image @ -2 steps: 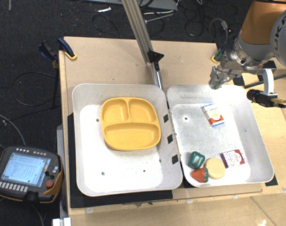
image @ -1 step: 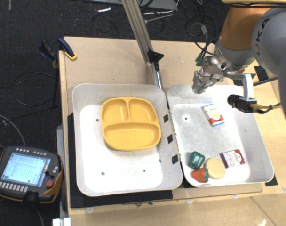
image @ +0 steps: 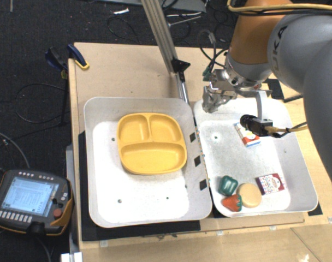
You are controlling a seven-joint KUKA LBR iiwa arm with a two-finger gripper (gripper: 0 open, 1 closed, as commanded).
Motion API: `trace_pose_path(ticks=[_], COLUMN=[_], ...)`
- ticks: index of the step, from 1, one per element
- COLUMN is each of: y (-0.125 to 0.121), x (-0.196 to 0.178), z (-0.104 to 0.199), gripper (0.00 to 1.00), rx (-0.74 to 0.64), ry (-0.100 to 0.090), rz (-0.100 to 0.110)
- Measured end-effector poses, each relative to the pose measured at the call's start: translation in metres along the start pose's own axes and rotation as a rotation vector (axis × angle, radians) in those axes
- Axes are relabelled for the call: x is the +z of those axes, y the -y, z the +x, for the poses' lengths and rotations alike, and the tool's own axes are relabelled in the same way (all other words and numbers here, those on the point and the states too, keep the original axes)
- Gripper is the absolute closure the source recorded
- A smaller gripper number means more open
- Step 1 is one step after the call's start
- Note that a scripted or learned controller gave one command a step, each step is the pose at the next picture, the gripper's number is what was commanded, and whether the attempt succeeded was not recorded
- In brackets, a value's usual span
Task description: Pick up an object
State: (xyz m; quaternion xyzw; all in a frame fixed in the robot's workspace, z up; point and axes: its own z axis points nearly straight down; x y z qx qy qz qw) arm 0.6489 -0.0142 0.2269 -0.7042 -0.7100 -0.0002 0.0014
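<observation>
Tan bench (image: 122, 72) (dark floor (image: 24, 119) w/ cables).

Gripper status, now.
Gripper: cannot be told; it hangs over the far left corner of the right bin, with nothing visibly in its grasp.

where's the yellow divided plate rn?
The yellow plastic divided plate lies in the left white bin in the camera view, in its upper half, near the seam with the right white bin.
</observation>
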Motion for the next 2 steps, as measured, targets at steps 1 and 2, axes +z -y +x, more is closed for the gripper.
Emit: trace_pose_path(ticks=[1, 2], y=[0.004, 0.003], x=[0.007, -0.007], z=[0.051, 0.113], gripper=[1.0, 1.0], rx=[0.0, -0.001], ry=[0.0, 0.0], rz=[0.0, -0.003])
